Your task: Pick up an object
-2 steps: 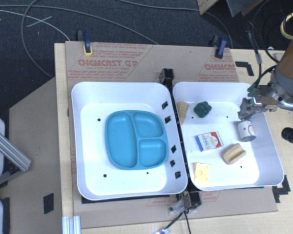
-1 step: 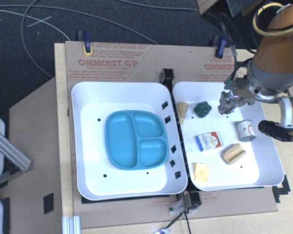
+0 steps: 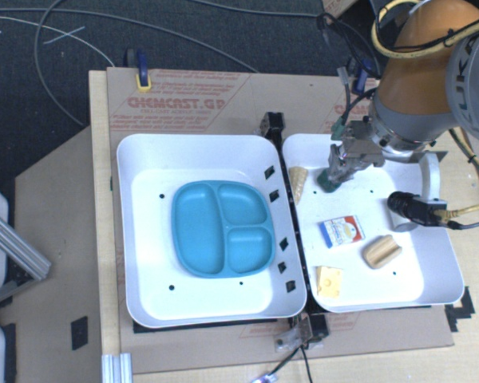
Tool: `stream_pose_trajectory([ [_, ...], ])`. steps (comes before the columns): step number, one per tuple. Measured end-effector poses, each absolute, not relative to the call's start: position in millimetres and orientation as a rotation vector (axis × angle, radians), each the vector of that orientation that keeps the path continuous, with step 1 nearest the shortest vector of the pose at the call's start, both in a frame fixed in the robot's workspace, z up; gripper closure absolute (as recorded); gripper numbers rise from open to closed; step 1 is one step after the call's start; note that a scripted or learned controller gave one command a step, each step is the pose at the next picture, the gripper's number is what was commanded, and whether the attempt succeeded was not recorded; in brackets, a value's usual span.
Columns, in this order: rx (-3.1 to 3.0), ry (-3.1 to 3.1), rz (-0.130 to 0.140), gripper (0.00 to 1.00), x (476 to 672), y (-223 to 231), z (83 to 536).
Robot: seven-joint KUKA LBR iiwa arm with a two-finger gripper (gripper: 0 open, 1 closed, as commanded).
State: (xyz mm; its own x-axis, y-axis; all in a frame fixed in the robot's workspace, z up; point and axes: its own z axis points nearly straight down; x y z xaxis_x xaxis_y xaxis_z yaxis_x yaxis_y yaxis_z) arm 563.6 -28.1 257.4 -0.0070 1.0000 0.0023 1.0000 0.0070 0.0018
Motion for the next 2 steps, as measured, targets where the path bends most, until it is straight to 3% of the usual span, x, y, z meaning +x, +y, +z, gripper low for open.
stream_pose_trajectory([
  [2,-2.216,-2.227,-0.003,1.0,584.4,69.9,252.5],
])
